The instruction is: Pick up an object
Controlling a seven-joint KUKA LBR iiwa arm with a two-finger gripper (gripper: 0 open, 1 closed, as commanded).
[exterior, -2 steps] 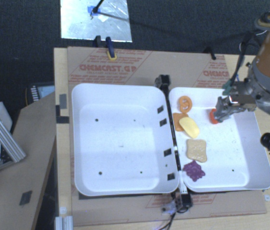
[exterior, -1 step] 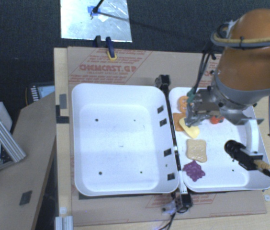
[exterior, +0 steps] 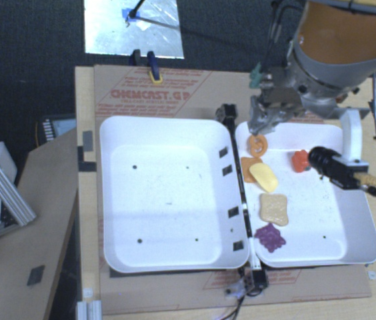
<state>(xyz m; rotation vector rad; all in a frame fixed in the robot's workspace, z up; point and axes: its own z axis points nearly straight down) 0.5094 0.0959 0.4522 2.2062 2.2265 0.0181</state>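
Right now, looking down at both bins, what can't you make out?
- Pincer: its tips blur against the orange pretzel-shaped ring, so contact is unclear.
- Flat orange piece: partly hidden under the yellow oval piece.
- Small red piece: too small to identify.

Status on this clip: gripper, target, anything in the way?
Gripper low over the right bin's far left corner. Pretzel just below it, not visibly held. Yellow piece and orange piece crowd close beside.

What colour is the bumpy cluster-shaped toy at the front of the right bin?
Purple; the cluster toy shows in the camera view, near the right bin's front edge.
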